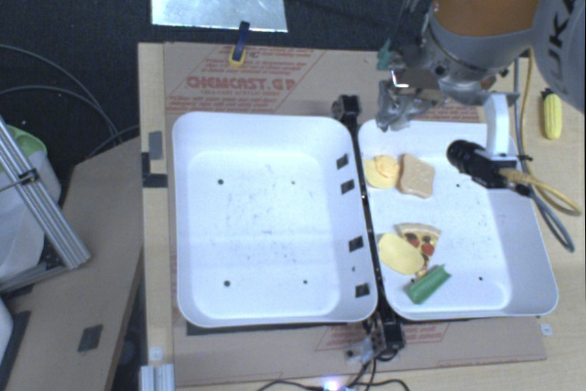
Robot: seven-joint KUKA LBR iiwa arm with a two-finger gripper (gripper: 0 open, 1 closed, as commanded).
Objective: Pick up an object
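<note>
Gripper (pixel 394 114): hangs over the far left corner of the right bin (pixel 499 243), close to the rim. Whether it is spread or closed cannot be told from this slant, and nothing is seen in its grasp.
Nearest things: a yellow toy lump (pixel 383 169) and a tan toy bread slice (pixel 417 176) lie side by side, touching or nearly so, just in front of the gripper on the bin floor.
Farther things: a toy pizza slice (pixel 419 238) rests against a pale yellow disc (pixel 397 255), with a green piece (pixel 428 284) just beyond them near the front wall.
Left bin (pixel 265 215): beside the right one, across the shared rims.
Step in hand: probably the approach, with no target reached yet.
Doing it well: the bread slice looks the best choice, since its right side is free. The gripper should centre over it and turn so its closing line crosses the slice's narrow width, then come straight down.
Risk: the yellow lump sits close to the bin wall, so a descent there could strike the rim or nudge both pieces.
</note>
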